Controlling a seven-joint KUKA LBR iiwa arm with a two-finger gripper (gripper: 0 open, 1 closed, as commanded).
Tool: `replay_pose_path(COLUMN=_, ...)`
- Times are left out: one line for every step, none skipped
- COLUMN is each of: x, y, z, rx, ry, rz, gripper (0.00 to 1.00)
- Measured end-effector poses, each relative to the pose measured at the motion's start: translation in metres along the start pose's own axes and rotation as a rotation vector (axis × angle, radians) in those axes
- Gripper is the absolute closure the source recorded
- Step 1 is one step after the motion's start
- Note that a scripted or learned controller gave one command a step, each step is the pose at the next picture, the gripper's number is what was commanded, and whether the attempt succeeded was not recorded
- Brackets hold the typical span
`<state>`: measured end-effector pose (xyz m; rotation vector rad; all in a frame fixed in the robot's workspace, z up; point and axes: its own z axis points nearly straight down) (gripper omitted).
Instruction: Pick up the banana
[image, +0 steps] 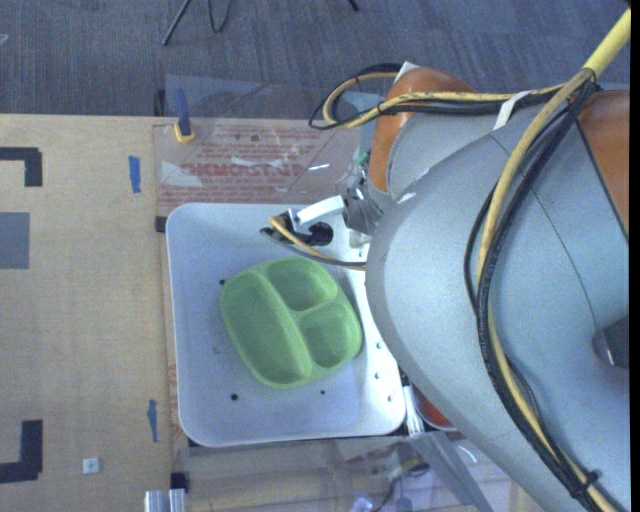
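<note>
The grey arm (500, 280) reaches in from the right and covers the whole right side of the view. My gripper (356, 214) sits at the far right corner of the left white bin (200, 400), largely hidden under the wrist. A green divided plate (291, 321) lies in the middle of that bin, just in front of and to the left of the gripper. Its three compartments hold nothing that I can see.
A brown cardboard surface (80, 300) borders the bin on the left. A clear sheet with red print (240, 165) lies behind the bin. A small patch of orange (432, 410) peeks out under the arm at the bin's near right corner.
</note>
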<state>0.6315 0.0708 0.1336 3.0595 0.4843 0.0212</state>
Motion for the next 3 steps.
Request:
replay_pose_path(x=0.0004, y=-0.0003, z=0.0003, rx=-0.001, ry=0.001, rz=0.018, gripper=0.00)
replay_pose_path(x=0.0005, y=-0.0003, z=0.0004, rx=-0.002, ry=0.001, rz=0.024, gripper=0.00)
replay_pose_path(x=0.0005, y=-0.0003, z=0.0004, rx=-0.002, ry=0.001, rz=0.024, gripper=0.00)
